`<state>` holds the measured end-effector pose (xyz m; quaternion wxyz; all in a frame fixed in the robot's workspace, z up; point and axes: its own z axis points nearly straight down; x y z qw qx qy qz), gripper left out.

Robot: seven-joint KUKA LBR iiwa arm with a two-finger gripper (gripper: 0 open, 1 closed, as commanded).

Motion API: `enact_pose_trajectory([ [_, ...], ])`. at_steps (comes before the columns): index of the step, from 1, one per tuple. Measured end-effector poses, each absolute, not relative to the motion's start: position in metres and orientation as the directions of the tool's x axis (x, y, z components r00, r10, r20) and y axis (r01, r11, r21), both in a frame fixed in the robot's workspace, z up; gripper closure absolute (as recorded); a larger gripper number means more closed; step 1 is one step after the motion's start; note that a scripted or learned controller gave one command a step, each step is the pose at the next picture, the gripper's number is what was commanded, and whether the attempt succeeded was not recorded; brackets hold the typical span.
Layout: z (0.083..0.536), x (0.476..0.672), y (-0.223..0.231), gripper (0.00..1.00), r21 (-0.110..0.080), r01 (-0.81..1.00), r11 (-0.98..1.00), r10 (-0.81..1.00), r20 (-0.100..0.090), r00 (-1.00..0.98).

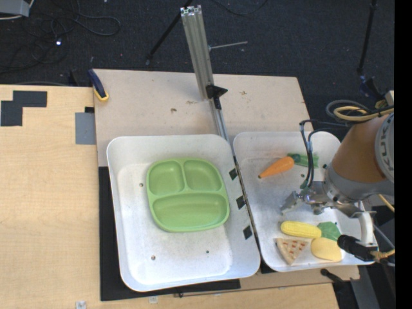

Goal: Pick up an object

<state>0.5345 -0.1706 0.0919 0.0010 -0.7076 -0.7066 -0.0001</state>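
Observation:
In the right bin (270, 250), an orange carrot with a green top (278, 167) lies toward the back. A yellow corn cob (300, 229), a pizza slice (291, 250), a yellow lemon-like piece (327, 250) and a green piece (329, 230) cluster at the front right. My gripper (294, 202) is low over the bin's middle, between the carrot and the corn cob, pointing left. Nothing shows between its fingers.
The left bin (129, 172) holds a green divided plate (188, 194). A metal post (201, 53) rises behind the bins. Black clips (239, 201) line the seam between the bins. A wooden bench lies to the left.

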Motion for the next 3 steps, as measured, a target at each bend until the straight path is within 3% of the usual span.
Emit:
enact_pose_trajectory([
  [1,0.104,0.535,-0.171,1.00,0.000,1.000,-0.004,1.000,0.003,0.004],
  [3,0.228,0.543,-0.172,1.00,0.004,1.000,0.002,1.000,-0.001,-0.002],
])
